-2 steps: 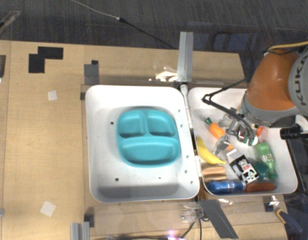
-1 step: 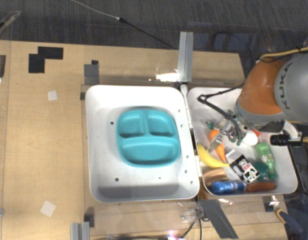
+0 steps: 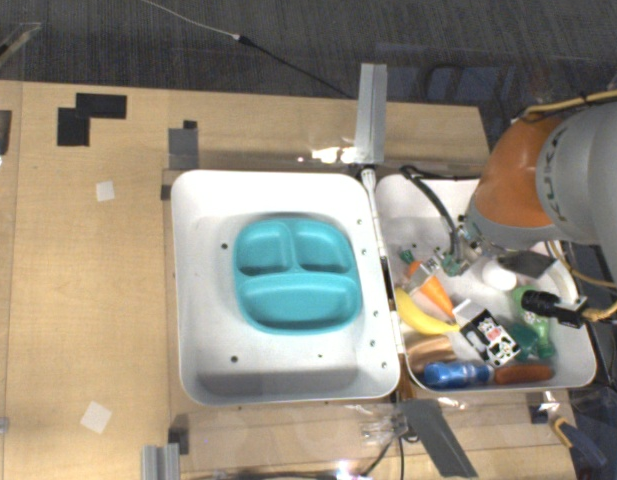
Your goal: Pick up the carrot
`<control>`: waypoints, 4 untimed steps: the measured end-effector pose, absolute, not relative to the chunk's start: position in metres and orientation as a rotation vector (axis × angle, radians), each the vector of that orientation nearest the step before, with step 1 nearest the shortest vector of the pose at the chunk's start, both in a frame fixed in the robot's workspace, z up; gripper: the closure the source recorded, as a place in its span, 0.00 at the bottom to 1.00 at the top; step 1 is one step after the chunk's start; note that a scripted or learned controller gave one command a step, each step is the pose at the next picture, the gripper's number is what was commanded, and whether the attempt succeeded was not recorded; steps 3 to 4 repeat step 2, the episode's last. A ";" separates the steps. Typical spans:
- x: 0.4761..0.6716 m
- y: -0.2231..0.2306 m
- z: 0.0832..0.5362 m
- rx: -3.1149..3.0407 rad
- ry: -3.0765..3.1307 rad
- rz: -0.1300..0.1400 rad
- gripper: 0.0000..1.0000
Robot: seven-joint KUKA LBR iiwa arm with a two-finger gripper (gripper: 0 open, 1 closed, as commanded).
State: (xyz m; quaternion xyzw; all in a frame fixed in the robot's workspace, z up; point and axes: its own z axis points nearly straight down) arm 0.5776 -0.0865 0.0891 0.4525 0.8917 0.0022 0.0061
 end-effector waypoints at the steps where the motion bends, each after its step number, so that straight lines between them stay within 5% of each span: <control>1: 0.581 -0.085 0.102 1.398 2.791 0.013 1.00; 2: 0.573 -0.022 0.187 1.673 2.649 0.010 1.00; 4: 0.573 -0.022 0.187 1.673 2.649 0.010 1.00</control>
